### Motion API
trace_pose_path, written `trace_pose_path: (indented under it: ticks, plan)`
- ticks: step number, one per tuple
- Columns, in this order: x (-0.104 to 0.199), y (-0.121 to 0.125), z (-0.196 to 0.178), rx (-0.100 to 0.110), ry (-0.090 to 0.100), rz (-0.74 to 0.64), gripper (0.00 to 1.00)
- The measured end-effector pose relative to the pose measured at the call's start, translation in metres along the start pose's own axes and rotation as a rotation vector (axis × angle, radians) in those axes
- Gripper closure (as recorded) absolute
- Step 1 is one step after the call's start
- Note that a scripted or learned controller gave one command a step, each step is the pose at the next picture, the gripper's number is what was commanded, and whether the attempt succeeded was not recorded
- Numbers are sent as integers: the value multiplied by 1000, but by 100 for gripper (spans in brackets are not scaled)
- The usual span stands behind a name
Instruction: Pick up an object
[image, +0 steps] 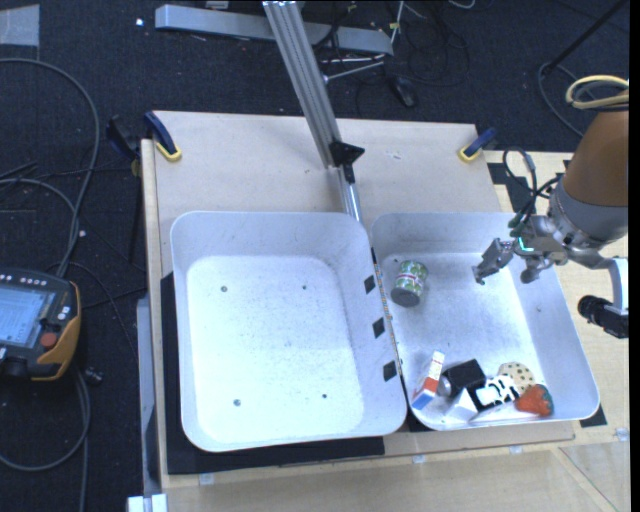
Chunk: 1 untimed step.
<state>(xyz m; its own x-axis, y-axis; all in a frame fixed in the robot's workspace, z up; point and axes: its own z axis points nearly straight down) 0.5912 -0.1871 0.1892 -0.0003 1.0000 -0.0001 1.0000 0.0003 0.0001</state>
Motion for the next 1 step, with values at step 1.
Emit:
trace_pose_path:
  ticks: [1]
  plan:
    - [0, 0, 0, 0, 0, 0, 0]
